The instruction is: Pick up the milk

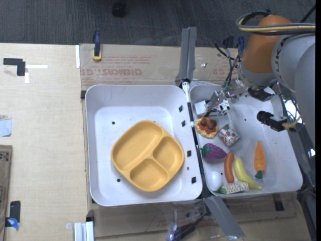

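Arm: grey with orange band, reaching in from the right over the right bin's far end.
Gripper (220,102): low at the right bin's (288,185) far-left corner; grasp state cannot be told.
Milk (229,135): small carton, tilted, left-centre of right bin, just right of the tart (206,127), apart from the gripper.
Left bin (95,134): holds a yellow divided plate (147,156).
Near end, right bin: grapes (214,152), hot dog (228,166), banana (244,172), carrot (259,157), egg (214,179).

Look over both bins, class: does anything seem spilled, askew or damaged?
Nothing looks spilled or broken. The toy foods lie loosely jumbled in the right bin: the small milk carton is tipped on its side beside the grapes. The yellow plate sits slightly turned in the left bin.
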`<state>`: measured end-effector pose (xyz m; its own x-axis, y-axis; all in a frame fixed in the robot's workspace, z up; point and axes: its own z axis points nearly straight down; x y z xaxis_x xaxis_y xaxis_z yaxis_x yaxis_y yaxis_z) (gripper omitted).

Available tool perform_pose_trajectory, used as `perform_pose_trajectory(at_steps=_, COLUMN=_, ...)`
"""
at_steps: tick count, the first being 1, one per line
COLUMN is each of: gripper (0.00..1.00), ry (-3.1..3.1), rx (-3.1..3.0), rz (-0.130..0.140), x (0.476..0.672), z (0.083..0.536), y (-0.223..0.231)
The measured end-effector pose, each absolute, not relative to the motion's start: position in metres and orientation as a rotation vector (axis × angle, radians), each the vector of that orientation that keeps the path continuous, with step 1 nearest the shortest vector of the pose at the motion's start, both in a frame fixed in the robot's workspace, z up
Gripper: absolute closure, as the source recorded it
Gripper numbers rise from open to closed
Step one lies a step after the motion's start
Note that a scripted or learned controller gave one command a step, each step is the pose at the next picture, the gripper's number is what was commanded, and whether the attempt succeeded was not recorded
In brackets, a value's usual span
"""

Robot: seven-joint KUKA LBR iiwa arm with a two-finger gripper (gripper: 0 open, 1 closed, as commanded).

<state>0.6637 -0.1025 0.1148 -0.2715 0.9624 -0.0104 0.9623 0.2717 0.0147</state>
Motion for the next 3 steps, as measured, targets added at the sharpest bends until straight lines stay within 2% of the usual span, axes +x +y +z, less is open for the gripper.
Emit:
perform_pose_trajectory(at_steps=1, gripper=0.00, ry=2.508, rx=1.853, rz=0.024, x=0.640, z=0.107, y=-0.106)
perform_pose_trajectory(at_steps=2, gripper=1.00, ry=2.516, rx=1.870, rz=-0.003, x=0.634, z=0.104, y=-0.111)
perform_pose_trajectory(at_steps=3, gripper=1.00, ry=2.641, rx=1.700, rz=-0.003, x=0.642, z=0.191, y=-0.051)
